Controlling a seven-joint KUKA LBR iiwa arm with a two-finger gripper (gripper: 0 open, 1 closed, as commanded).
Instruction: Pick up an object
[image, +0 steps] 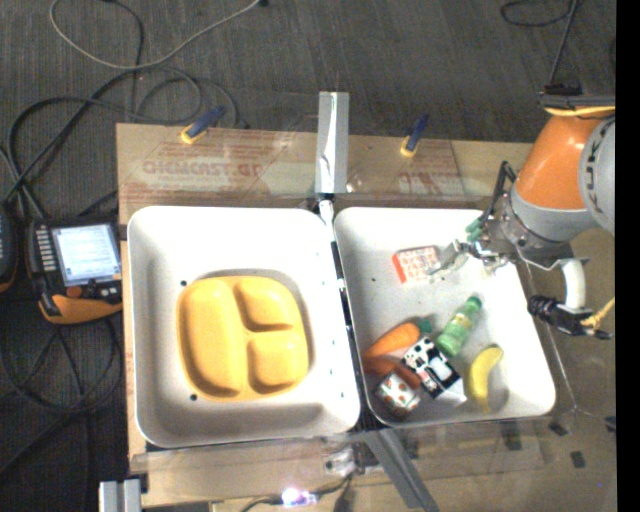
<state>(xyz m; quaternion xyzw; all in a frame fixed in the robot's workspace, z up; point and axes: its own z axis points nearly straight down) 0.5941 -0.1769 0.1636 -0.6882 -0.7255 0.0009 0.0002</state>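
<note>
Notice your gripper (452, 257) hovers beside the small orange-and-white packet (413, 264); whether it's open, I cannot tell.

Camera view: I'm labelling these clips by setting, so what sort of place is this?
Probably a robotics lab test bench: two white bins on a clamped board, a handheld controller screen with loose cables on carpet, and toy food like a carrot.
</note>
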